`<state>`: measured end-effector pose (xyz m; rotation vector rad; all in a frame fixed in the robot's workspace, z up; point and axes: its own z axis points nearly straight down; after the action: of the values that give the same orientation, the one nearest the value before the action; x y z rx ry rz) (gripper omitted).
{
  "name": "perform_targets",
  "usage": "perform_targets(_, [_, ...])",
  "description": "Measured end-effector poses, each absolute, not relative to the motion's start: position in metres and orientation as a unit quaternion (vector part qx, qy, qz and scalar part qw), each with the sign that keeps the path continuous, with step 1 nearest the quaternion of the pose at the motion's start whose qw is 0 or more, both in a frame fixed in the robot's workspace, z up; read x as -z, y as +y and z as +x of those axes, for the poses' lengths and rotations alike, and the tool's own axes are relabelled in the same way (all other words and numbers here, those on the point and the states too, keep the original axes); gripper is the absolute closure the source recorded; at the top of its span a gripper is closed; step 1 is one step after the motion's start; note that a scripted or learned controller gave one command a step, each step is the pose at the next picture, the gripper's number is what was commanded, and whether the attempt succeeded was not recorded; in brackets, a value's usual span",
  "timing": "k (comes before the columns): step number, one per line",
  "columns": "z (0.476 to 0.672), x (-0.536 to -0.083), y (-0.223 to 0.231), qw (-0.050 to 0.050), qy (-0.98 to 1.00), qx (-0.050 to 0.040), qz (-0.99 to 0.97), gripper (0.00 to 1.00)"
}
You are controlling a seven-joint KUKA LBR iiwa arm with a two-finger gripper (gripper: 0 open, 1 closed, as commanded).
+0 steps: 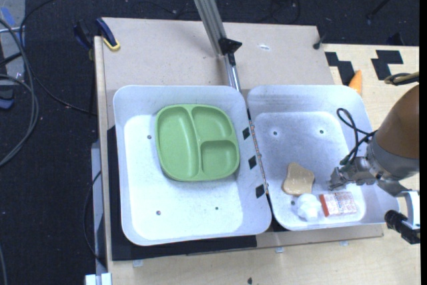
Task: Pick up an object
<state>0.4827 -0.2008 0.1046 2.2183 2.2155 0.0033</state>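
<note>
- Bench [167, 50] of pale board carries two shallow white containers side by side: the left bin [137, 210] and the right bin [293, 110], their inner rims touching along the middle.
- Left bin holds a green divided plate [198, 142], lying flat toward the far half of the floor, well apart from anything the arm is working on.
- Candidates for picking sit in the right bin, clustered at its near edge: a tan toast-shaped piece [298, 179], a small white lump [307, 207] just below it and nearly touching it, and a flat packet with red print [340, 203] just beside the lump on the right.
- Arm reaches in from the right, its orange band [403, 127] above the wrist, and the gripper [341, 177] is lowered into the right bin, just above the packet and near the toast piece.
- Whether its tips are spread or closed cannot be told; the wrist and dark cabling hide them, and nothing is visibly caught there.
- Judgement: the low pose directly over the cluster suggests a grasp attempt on the packet or a neighbour; the tight grouping near the bin wall could cause a miss or a nudge.
</note>
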Motion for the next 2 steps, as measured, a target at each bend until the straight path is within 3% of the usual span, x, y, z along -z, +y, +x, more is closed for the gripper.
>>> perform_targets(2, [0.488, -0.210, -0.196, 0.003, 0.708, -0.0011, 0.706, 1.00])
